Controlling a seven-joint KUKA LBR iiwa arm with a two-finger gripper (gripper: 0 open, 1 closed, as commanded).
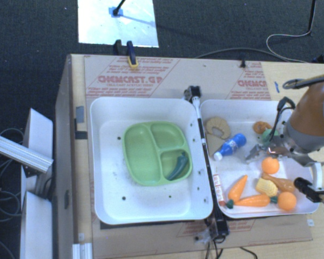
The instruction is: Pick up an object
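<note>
Orange ball [270,166] sits in the right bin [243,113], just below and right of my gripper [255,152]; near it, I can't tell if touching. Round, so no long axis to report.

Gripper is low over the bin's middle, arm [312,120] coming in from the right. Fingers look like a dark, thin tangle at this size; I can't tell whether they are spread or closed, and I see nothing between them.

Other candidates in the same bin:
- blue bottle [230,146], lying flat just left of the gripper, long axis diagonal, white cap toward lower left.
- two carrots: one [237,188] tilted, tip up-right; the other [252,201] near horizontal along the front wall.
- yellow corn piece [266,186] and a second orange ball [287,200] at front right.
- tan ring-shaped piece [218,127] at the back left.

Left bin [113,161] holds a green divided plate [156,152] with a dark green pepper [179,168] in its lower-right compartment.

Bench sheet reads "CHEMCAST GP" in red, repeated; smaller print is unreadable.
</note>
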